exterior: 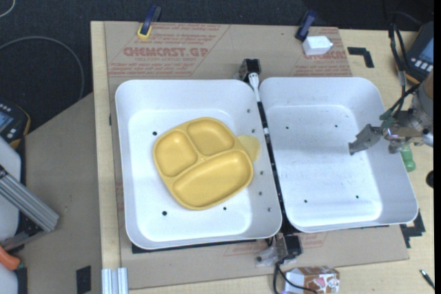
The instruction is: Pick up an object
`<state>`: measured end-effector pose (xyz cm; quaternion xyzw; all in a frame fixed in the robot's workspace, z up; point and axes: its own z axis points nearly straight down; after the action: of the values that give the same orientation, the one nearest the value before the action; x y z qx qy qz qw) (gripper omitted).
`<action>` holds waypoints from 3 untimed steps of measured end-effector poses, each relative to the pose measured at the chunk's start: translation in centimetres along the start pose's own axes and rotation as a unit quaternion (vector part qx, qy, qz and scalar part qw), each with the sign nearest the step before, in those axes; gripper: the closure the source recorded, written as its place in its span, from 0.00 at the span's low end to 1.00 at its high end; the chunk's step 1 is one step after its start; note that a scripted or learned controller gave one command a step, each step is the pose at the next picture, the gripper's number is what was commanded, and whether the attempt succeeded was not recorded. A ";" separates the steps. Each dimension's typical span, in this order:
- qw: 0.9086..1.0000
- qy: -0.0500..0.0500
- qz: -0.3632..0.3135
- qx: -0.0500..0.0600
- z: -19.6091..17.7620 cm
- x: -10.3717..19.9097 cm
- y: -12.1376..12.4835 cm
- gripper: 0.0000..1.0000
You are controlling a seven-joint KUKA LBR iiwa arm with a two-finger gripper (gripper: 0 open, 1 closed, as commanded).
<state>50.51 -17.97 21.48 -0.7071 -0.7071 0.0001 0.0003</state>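
A small brown wrapped item lay on the worktop's near edge. The yellow three-compartment plastic plate sat flat in the left white bin, well apart from the tool, which hovered over the right white bin's far-right side. Whether the tool was apart or together: cannot tell. Judged step: approach, nothing grasped. Next move calls for crossing to the plate and catching a rim.
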 end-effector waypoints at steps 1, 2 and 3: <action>1.000 -0.002 -0.003 -0.010 -16.0 4.7 -2.5 0.00; 1.000 0.000 -0.004 -0.006 -24.9 12.0 -2.5 0.00; 1.000 -0.001 -0.001 -0.003 -25.5 11.6 -2.5 1.00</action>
<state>48.04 -6.36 46.97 -0.7065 -0.7077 -0.0013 -0.0028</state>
